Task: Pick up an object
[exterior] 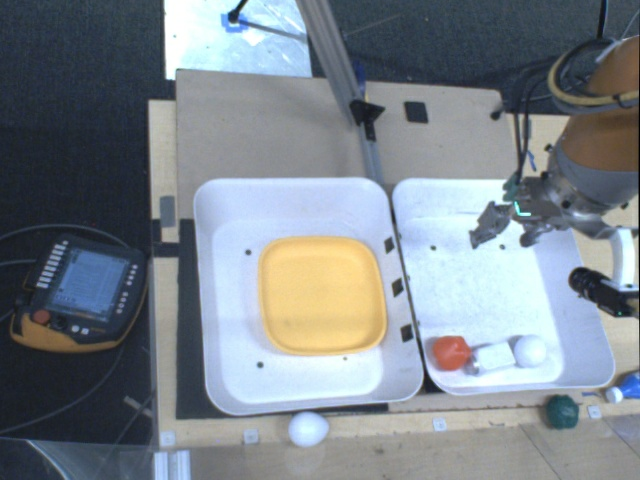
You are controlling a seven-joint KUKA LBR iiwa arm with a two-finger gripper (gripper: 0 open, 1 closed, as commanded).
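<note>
The tool (pixel 508 222) hangs over the right bin's (pixel 470 288) upper part, fingers spread and empty, well apart from the orange object (pixel 449 352) at lower right.

**Occlusions and Cut-offs, Bench View**

The arm (pixel 600 128) is cut off by the frame edge at 3 o'clock. Whether the gripper (pixel 510 223) stands open cannot be determined. A blue item (pixel 624 390) at 4 o'clock is clipped by the frame edge; identity undetermined. The pendant (pixel 78 298) screen at 9 o'clock is illegible. A white piece (pixel 494 356) beside the red object (pixel 449 352) is too small to identify.
</note>
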